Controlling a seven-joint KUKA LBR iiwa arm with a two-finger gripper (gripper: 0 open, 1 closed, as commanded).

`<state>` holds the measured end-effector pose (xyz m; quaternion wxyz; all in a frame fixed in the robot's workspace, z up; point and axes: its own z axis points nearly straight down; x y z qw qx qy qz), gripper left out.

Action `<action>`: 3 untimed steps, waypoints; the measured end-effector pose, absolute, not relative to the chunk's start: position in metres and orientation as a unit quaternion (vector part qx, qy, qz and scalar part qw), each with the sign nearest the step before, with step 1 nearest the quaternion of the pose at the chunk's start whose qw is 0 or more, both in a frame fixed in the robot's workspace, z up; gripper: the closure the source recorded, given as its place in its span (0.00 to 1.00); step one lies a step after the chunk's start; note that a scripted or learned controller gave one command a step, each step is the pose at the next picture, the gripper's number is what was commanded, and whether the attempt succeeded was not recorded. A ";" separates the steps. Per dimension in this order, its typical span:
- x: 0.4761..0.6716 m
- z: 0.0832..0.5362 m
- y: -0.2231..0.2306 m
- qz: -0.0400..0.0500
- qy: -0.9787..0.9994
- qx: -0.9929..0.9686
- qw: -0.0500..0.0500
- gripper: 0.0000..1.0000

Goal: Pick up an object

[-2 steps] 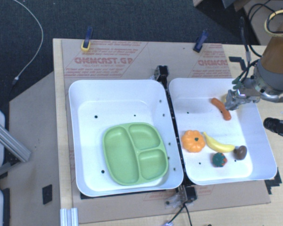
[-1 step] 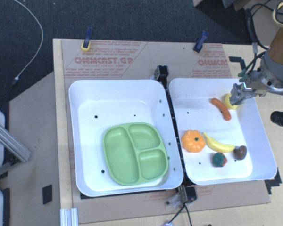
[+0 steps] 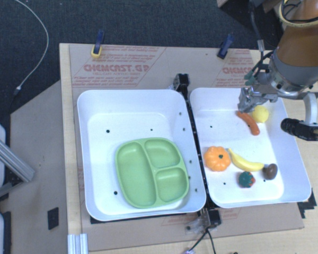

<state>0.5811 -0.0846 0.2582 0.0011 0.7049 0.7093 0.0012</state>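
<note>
The right bin [image 3: 289,187] holds an orange-red carrot-like piece [image 3: 248,123], a yellow lemon [image 3: 261,114], an orange pumpkin [image 3: 217,159], a yellow banana [image 3: 245,162], a small brown piece [image 3: 270,170] and a small green-and-red piece [image 3: 246,179]. My gripper [image 3: 247,103] hangs over the far part of this bin, right above the upper end of the carrot-like piece and beside the lemon. Nothing shows between its fingertips.
The left bin [image 3: 95,115] holds a green divided plate [image 3: 151,171]. A black clamp [image 3: 181,81] sits between the bins at the far side. Blue clips [image 3: 225,45] hold the cardboard underlay. A black part of the arm [image 3: 302,128] sticks out over the right bin's right rim.
</note>
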 end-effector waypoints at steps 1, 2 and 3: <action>0.591 0.242 -0.037 0.000 0.709 0.705 -0.001 1.00; 0.604 0.246 0.009 0.001 0.709 0.705 0.001 1.00; 0.613 0.248 0.068 0.002 0.709 0.705 0.000 1.00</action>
